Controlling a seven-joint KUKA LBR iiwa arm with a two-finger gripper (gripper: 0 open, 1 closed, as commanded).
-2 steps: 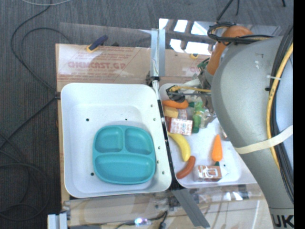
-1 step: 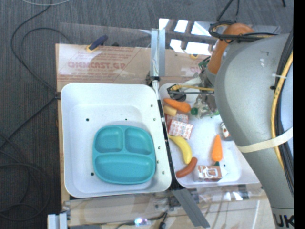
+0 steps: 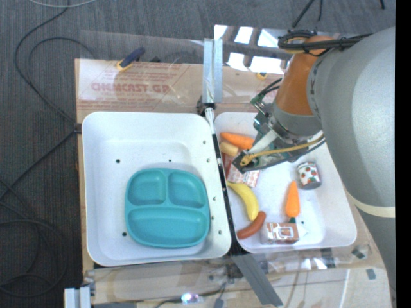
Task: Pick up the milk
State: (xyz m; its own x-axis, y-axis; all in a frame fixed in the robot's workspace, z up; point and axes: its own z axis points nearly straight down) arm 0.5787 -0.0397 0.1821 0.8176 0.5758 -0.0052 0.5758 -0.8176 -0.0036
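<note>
I cannot tell whether the jaws are released or clenched; they hang over a red-and-white packet point(image 3: 252, 179) in the right bin point(image 3: 331, 217). What I take for the milk carton point(image 3: 282, 233) lies at five o'clock from them, apart, beside a sausage point(image 3: 250, 225). Judgement: nothing grasped; approach, grip and lift all remain.

Red block letters that seem to read "CHEMCAST GP" run across the brown paper-faced sheet point(image 3: 128, 88) behind the bins. They are faint, so the reading is unsure. Print on the small carton point(image 3: 282, 233) is too small to read.
</note>
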